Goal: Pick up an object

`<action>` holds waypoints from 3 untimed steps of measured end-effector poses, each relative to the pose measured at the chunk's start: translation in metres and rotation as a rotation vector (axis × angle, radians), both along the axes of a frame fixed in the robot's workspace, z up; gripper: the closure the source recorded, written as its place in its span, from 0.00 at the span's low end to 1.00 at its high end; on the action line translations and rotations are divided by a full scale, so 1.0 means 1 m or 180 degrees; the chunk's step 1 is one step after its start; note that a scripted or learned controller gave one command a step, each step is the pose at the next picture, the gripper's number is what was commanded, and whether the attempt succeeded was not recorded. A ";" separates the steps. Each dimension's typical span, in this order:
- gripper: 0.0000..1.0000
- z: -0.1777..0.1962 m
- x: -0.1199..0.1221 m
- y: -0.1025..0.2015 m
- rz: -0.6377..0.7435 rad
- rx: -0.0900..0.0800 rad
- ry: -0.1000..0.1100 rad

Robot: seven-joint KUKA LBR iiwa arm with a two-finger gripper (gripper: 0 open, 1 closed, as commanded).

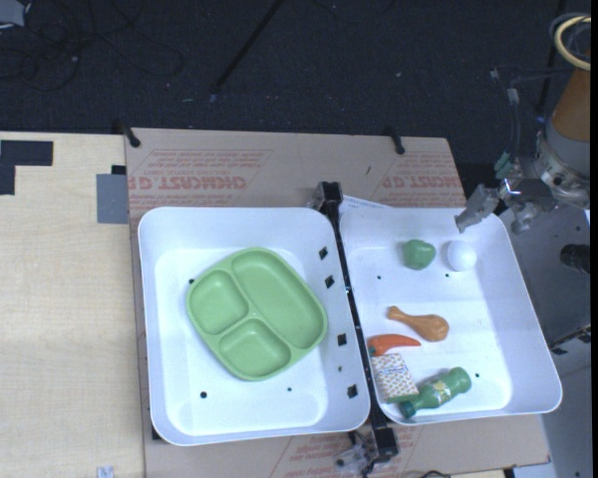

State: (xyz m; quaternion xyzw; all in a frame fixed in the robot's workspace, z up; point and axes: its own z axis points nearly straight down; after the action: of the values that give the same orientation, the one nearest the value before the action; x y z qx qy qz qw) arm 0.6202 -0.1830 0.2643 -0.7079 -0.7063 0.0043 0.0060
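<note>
A pale wooden bench (50, 317) is carrying a flat sheet of brown printed cardboard (279, 172). Two shallow white plastic bins are lying side by side directly on that cardboard, touching along their inner walls. The left bin (169, 386) is sitting at nine o'clock of the right bin (523, 361). Small dark rectangular patches (20, 162) are marking the bench surface toward ten o'clock.

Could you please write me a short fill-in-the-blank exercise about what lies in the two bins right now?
1. The green divided plate has ____ compartments.
2. The white ball lies right beside the small ____ object.
3. The green bottle lies on its side in the ____ bin.
4. The chicken drumstick lies just above the ____ carrot.

Missing words: three; green; right; orange
</note>
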 end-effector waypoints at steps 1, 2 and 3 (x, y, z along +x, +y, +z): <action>0.00 0.008 0.002 0.000 0.0007 -0.0008 -0.0044; 0.00 -0.039 0.010 0.001 0.0014 -0.0006 -0.0031; 0.00 -0.081 0.011 0.003 0.0010 -0.0005 -0.0032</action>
State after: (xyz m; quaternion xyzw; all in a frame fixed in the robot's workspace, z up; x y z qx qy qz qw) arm 0.6307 -0.1796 0.1829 -0.7068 -0.7074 0.0014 0.0019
